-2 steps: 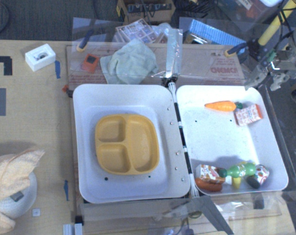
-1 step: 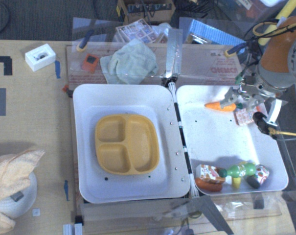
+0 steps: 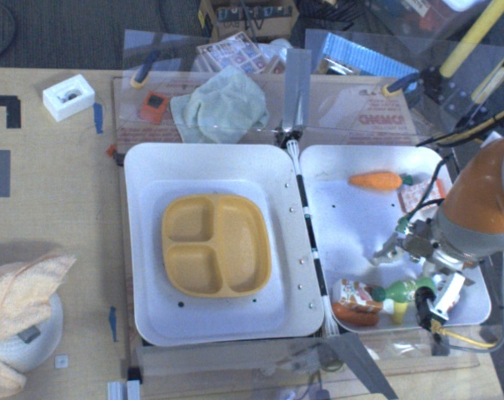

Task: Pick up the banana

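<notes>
In the right bin (image 3: 343,223), near its front edge, a small yellow piece (image 3: 399,308) peeks out beside a green toy (image 3: 401,291); it may be the banana, and most of it is hidden. My gripper (image 3: 391,252) hangs low over the bin's middle right, a little behind and above that cluster and apart from it. Nothing shows in its grasp. The grey arm with its orange band (image 3: 485,194) covers the bin's right side.
An orange carrot (image 3: 375,181) lies at the back of the right bin. A red-brown packet (image 3: 357,302) sits at the front, left of the green toy. The left bin (image 3: 143,182) holds a yellow compartment plate (image 3: 217,245). A pale green cloth (image 3: 222,102) lies behind the bins.
</notes>
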